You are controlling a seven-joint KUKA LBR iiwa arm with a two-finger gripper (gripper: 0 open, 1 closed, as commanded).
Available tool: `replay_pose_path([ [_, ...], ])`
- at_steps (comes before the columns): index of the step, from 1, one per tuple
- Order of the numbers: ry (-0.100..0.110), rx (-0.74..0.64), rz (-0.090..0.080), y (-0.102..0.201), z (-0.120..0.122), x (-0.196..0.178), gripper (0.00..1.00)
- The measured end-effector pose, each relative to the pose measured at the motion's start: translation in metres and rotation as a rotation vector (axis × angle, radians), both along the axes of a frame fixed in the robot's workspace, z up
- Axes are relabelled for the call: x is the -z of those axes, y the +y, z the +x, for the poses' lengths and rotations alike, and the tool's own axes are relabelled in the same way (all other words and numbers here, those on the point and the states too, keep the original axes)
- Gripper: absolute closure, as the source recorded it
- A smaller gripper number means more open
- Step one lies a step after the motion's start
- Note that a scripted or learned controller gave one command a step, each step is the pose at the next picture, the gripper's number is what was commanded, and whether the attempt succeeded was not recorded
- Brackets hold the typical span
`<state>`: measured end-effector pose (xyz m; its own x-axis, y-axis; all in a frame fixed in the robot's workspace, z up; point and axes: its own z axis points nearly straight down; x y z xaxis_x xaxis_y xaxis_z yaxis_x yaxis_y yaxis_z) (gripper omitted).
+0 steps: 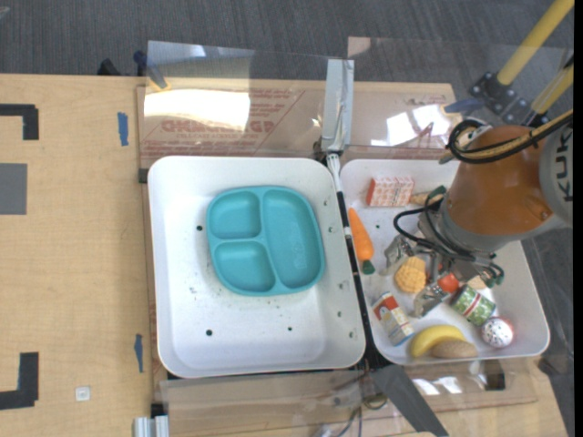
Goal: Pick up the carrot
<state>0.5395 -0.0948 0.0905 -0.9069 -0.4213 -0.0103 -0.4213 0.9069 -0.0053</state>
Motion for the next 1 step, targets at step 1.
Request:
replay_pose_path([
  [1, -0.015, -0.001, 0.0, 0.0015, 0.0044, -0.0128, 1.0],
])
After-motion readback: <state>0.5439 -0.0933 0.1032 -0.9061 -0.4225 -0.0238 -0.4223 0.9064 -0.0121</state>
